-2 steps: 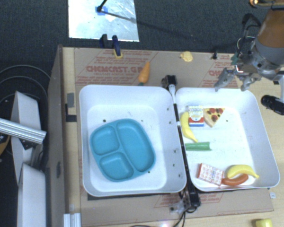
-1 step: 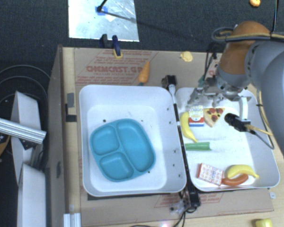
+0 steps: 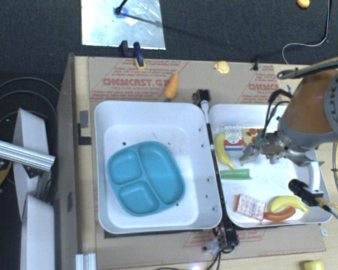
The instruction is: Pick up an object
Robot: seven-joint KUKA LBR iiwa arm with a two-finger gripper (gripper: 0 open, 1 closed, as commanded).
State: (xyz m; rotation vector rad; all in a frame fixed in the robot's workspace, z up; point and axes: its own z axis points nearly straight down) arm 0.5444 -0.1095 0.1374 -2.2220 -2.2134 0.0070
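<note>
Gripper (image 3: 253, 149) low over the right bin (image 3: 270, 179), among loose toy food.

You see 2 bins on the counter (image 3: 135, 80); the left bin (image 3: 118, 117) carries a blue divided plate (image 3: 145, 177), so the arm (image 3: 312, 108) is likely reaching into the right one because the small, graspable pieces lie there. Nearest the gripper is a yellow banana (image 3: 222, 151), just to its left by the dividing rim, its long axis running top to bottom with a slight curve. You cannot tell from here whether the fingers are open or hold anything.

Yellow banana (image 3: 224, 152), green stick (image 3: 235, 174), small box (image 3: 232, 136), right bin (image 3: 270, 185)
</note>
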